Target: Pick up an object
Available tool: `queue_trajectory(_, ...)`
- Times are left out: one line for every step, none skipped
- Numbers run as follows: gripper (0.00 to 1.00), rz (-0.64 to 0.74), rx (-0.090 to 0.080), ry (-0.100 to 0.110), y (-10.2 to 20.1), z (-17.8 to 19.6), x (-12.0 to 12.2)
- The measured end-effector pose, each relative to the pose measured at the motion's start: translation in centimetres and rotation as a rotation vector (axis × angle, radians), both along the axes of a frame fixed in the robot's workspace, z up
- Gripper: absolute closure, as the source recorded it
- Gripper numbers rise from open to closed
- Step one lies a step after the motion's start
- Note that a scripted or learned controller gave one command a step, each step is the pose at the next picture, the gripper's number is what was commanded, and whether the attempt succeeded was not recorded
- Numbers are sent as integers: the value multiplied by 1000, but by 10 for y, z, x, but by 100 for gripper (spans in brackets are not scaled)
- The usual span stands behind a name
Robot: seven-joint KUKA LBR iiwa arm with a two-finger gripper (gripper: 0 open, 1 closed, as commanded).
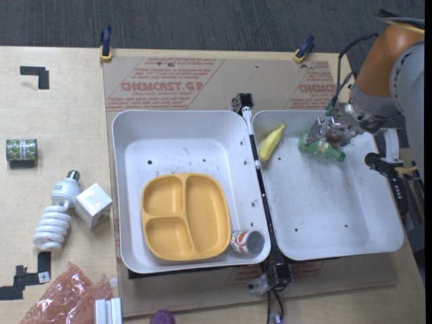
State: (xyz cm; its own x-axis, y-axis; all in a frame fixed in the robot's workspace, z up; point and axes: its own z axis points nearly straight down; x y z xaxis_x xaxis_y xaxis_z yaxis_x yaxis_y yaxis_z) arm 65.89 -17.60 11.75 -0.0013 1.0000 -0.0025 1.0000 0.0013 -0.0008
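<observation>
In the right bin [337, 214], a yellow banana [270, 142] lies near the far left corner. A green, partly clear bottle-like object [324, 148] lies on its side near the far wall. My gripper [329, 131] hangs directly over this green object, touching or nearly touching its top, and the wrist hides the contact. The left bin [125, 181] holds a yellow divided plate [185, 216] and a small tipped cup [245, 241] in its near right corner.
The arm with its orange band [385, 52] comes in over the right bin's far right corner. On the bench to the left lie a spiral light bulb [55, 211], a white cube [94, 205], a green can [21, 151] and a pink bag [64, 299].
</observation>
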Motion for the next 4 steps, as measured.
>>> queue_trajectory(0, -3, -8, -16, 35, -18, -46)
queue_trajectory(100, -3, -9, -18, 34, -8, -45)
queue_trajectory(0, -3, -9, -18, 34, -8, -45)
queue_trajectory(0, -2, 2, 0, 76, -25, -79)
